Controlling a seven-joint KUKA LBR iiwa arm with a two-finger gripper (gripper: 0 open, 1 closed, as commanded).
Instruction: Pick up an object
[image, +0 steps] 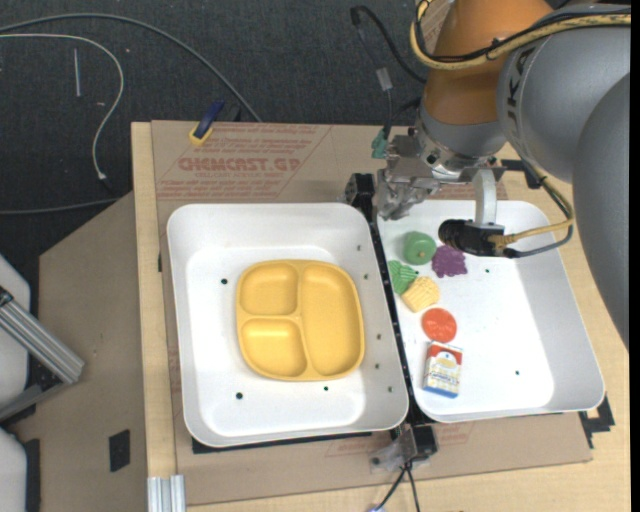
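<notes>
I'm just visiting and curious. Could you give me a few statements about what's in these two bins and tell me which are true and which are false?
1. The yellow divided plate lies in the left bin. True.
2. The plate has food in its compartments. False: they look bare.
3. The small toys, among them a purple piece and a red round piece, lie in the right bin. True.
4. The gripper is down among the toys at the near end of the right bin. False: it is at the far end, near the divide between the bins.
</notes>
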